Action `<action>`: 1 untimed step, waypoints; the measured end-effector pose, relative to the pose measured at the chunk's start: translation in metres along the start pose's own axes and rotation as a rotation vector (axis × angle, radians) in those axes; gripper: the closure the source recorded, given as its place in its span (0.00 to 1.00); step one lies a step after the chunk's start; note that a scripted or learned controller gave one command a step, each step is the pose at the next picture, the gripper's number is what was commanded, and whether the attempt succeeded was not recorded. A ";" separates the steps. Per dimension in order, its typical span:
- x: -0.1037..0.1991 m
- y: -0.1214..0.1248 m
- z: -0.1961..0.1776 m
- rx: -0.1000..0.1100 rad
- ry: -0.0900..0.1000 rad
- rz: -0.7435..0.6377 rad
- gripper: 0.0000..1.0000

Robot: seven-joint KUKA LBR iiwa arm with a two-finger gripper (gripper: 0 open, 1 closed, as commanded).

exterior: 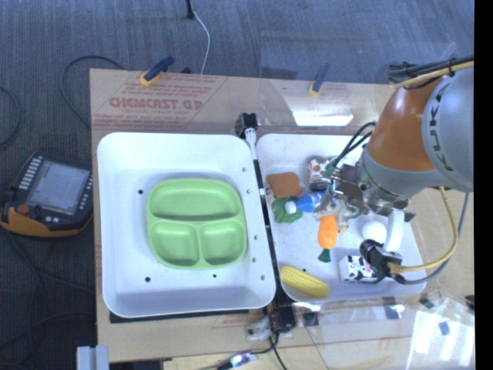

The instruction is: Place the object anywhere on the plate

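Camera view looks down at a slant on two white bins side by side on a cardboard-topped bench. The left bin (pixel 123 230) holds a green plate (pixel 197 222) with three compartments, one wide along the top and two smaller ones below; nothing lies on it. The right bin (pixel 289 149) holds the loose things. A brown flat piece (pixel 283 183) lies near the bin's upper left, and just below it sit a green piece (pixel 288 213) and a blue bottle-like thing (pixel 306 203), touching or nearly so. A small can (pixel 318 168) with a red and white label stands just right of the brown piece. A carrot (pixel 327 233) lies near the bin's middle, orange end up and green top down. A corn cob (pixel 303 281) rests at the lower left corner against the rim. A white egg (pixel 373 230) sits right of the carrot, and a black-and-white cow-patterned thing (pixel 356 268) lies below it near the bottom rim. The arm (pixel 420 141) reaches in from the right, its orange band over the bin's upper right. The gripper (pixel 335 199) hangs over the bin's middle, just above the carrot's orange end and beside the blue thing; whether it is open or closed I cannot tell, and no object is seen within it. The carrot is in the right bin, well apart from the plate.
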State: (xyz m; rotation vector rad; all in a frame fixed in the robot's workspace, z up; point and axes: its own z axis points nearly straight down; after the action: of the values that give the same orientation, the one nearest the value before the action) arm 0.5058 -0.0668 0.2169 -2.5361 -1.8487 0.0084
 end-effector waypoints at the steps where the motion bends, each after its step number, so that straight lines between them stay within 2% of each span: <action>1: 0.076 -0.049 -0.015 0.002 0.000 0.238 1.00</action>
State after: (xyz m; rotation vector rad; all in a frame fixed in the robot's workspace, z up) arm 0.4824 0.0203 0.2324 -2.7370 -1.5339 0.0108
